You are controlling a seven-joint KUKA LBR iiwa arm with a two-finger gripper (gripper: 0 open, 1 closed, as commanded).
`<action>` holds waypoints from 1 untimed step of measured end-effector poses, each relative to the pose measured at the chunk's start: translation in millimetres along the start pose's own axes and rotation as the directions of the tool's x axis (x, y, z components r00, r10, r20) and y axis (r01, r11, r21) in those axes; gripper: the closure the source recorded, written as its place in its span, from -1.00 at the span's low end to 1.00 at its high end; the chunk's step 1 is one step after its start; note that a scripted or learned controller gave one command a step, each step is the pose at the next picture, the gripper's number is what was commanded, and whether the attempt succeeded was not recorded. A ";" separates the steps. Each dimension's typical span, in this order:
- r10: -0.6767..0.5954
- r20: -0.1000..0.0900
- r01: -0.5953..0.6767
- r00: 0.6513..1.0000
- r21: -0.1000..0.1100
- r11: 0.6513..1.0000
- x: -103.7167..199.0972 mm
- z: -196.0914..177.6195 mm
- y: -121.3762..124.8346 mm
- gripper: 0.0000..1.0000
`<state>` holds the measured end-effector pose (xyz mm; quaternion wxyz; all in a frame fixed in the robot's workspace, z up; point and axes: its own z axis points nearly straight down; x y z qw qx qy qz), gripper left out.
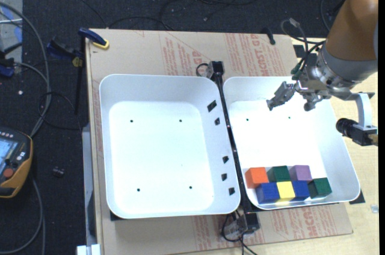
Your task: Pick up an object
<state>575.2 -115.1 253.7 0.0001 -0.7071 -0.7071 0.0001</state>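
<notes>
Several coloured blocks lie packed together at the front of the right bin [301, 133]: an orange block [257, 175], a dark green block [278, 173] and a purple block [301, 172] in the back row. In front of them sit a blue block [267, 192], a yellow block [285, 190], a second blue one and a green block [320, 187]. My gripper [293, 103] hangs over the bin's far part, well behind the blocks. It is open, and its spread fingers hold nothing.
The left bin [159, 145] sits beside the right one, with a black clipped divider [224, 127] between them. The arm's grey and orange body [355, 25] comes in from the right. Cables and a clamp [96, 39] lie beyond the bench.
</notes>
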 end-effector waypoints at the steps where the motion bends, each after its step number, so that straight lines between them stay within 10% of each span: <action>1: 0.008 -0.001 -0.008 1.000 0.009 1.000 -87.3 104.6 -45.4 -1.00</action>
